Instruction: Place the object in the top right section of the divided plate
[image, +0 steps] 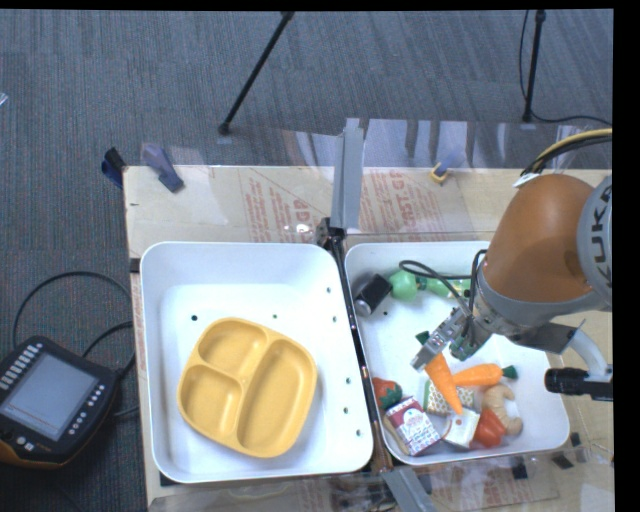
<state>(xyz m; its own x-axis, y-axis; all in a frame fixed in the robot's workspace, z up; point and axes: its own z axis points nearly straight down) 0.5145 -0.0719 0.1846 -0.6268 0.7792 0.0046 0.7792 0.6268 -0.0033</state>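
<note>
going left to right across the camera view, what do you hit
tablet → left bin → yellow plate → black cylinder → carrot → arm

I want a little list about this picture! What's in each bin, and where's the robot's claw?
left bin: yellow divided plate, nothing on it
right bin: toy food pile, including two carrots, a green toy, a small carton
claw: low over the right bin, at one carrot's top end
task step: nothing placed on the plate yet
</note>
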